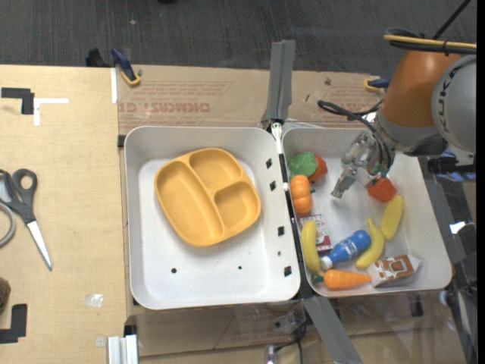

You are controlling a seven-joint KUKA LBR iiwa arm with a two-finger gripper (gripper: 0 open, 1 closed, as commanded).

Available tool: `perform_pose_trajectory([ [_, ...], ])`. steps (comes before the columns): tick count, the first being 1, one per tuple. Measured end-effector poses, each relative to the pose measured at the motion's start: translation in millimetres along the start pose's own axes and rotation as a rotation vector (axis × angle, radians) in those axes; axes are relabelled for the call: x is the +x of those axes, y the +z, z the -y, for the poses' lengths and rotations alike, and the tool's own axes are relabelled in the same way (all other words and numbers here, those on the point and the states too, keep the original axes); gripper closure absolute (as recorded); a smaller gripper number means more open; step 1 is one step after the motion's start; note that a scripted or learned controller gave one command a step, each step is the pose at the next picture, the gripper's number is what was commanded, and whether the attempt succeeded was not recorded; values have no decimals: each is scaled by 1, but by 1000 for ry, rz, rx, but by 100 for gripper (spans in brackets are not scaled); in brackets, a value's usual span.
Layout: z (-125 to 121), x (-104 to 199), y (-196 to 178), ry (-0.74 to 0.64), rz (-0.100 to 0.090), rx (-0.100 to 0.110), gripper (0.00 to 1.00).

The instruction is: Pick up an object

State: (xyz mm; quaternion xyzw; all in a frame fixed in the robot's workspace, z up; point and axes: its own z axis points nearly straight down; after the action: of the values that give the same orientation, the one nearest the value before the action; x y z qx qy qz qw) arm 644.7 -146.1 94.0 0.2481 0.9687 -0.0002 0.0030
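My claw (356,174) hangs with its fingers spread and nothing between them inside the right bin (429,203), just left of a red-orange toy (382,189) which my wrist partly hides, so I cannot make out what kind of toy it is.

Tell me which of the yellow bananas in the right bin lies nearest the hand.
The banana by the right wall, just below the red piece beside the hand. The other two bananas lie lower, flanking the blue bottle.
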Motion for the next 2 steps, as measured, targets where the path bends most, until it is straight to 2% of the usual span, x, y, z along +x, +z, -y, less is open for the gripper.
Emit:
perform_pose_trajectory([
  [1, 52, 25, 1, 14, -2, 0, 0],
  [2, 95, 62, 1, -29, -4, 0, 0],
])
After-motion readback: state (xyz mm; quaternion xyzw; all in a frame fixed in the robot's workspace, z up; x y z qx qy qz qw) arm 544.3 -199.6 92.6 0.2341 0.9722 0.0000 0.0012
